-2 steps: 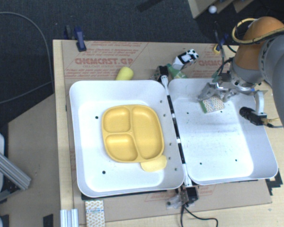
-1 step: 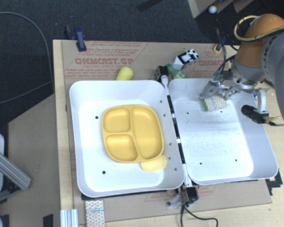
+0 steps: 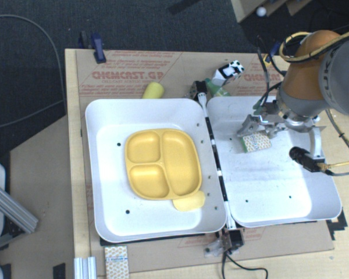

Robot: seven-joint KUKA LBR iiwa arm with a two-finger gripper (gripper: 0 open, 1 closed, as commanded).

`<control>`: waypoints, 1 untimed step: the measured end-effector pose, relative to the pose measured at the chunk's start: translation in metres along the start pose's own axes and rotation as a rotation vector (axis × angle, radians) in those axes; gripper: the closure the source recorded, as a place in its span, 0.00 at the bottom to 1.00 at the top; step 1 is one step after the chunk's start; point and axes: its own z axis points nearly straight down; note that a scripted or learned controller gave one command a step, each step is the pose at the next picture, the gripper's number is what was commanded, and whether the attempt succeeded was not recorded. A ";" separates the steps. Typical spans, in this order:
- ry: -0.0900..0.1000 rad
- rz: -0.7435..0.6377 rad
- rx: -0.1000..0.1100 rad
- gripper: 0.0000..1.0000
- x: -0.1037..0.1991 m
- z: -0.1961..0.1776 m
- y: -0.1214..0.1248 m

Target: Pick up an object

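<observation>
You can see the gripper [image 3: 260, 129] low in the right bin [image 3: 267, 208], near its back edge, right above a small patterned packet [image 3: 256, 142] that lies flat on the bin floor. You cannot tell from here if the pincer is spread or pressed together. In the left bin [image 3: 104, 156] sits a yellow divided plate [image 3: 161, 163], with a small yellow piece [image 3: 189, 201] touching its front edge.
</observation>
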 end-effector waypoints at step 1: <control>0.000 -0.001 -0.001 1.00 0.072 -0.066 -0.033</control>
